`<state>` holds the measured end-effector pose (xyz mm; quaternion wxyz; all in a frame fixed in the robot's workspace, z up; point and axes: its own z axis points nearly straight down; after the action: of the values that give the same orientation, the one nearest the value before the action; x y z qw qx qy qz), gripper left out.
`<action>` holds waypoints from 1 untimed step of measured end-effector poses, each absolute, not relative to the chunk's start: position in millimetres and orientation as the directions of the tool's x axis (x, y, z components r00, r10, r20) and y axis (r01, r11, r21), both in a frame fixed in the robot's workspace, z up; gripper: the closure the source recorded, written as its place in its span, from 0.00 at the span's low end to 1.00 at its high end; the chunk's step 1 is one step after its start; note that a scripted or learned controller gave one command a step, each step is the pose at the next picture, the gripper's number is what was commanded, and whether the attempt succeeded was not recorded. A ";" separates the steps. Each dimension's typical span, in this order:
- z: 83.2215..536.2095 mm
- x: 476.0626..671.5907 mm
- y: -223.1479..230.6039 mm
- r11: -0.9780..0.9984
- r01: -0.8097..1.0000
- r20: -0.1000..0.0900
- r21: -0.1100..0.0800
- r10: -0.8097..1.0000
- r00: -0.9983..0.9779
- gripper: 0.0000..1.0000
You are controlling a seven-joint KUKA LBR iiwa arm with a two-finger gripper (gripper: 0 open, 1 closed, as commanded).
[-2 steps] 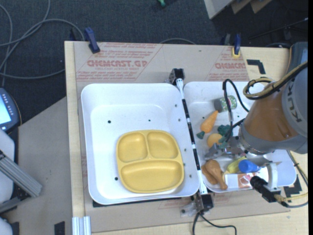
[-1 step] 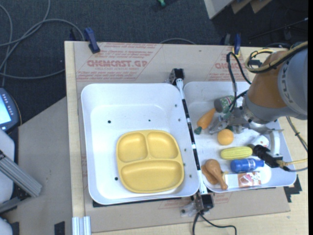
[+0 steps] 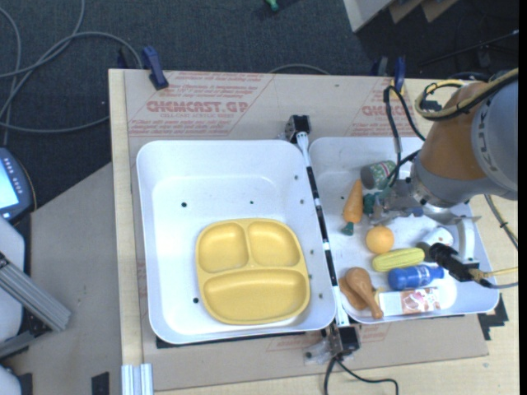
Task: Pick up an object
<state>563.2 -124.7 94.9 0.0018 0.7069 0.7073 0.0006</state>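
Note:
My gripper (image 3: 379, 206) reaches down into the right bin (image 3: 329, 156), in its middle. It hangs just right of an orange carrot (image 3: 353, 202) and just above a round orange fruit (image 3: 380, 239). A greenish can (image 3: 377, 173) lies behind the gripper. In front of the orange lie a yellow corn cob (image 3: 398, 259), a blue bottle (image 3: 414, 276), a brown chicken drumstick (image 3: 360, 287) and a white and red packet (image 3: 422, 301). I see nothing lifted between the fingers.
The left bin (image 3: 165, 179) holds a yellow divided plate (image 3: 252, 270). The bins' shared wall runs just left of the carrot. The arm's grey and orange body (image 3: 461, 151) covers the right bin's back right part.

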 end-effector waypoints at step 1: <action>188.9 510.1 -72.7 0.004 1.000 0.001 0.002 1.000 -0.004 1.00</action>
<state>510.1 -72.7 188.9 0.0001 0.7056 0.7086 0.0011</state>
